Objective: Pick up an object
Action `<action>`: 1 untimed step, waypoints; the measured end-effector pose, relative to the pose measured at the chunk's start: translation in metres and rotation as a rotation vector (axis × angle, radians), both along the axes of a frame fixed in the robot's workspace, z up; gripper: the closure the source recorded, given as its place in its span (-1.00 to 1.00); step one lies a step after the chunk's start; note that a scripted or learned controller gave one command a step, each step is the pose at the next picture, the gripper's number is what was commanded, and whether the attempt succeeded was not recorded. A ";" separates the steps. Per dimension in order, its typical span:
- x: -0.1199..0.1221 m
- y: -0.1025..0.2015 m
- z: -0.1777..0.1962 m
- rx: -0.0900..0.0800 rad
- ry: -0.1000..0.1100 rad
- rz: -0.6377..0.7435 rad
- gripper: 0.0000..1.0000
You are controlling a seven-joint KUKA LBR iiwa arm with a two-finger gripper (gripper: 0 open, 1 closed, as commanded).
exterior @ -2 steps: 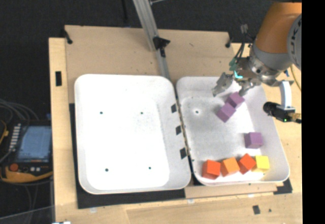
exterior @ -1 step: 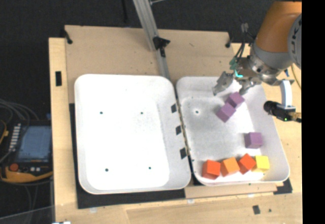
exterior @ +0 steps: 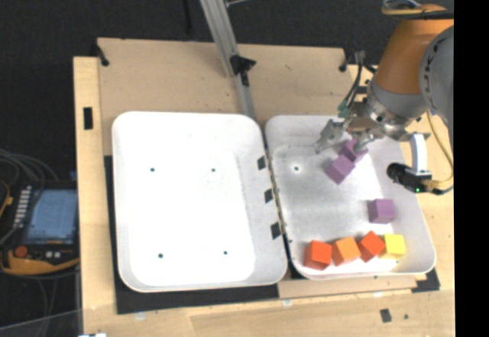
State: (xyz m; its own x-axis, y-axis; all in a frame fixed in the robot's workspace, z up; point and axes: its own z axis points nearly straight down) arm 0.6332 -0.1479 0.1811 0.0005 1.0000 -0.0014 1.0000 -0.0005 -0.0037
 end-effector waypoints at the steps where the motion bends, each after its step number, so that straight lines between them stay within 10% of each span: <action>1: 0.010 0.003 -0.047 -0.002 -0.007 0.004 -1.00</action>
State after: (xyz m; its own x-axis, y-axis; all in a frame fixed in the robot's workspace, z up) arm 0.6434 -0.1454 0.1341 -0.0034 1.0000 -0.0037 1.0000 0.0034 0.0029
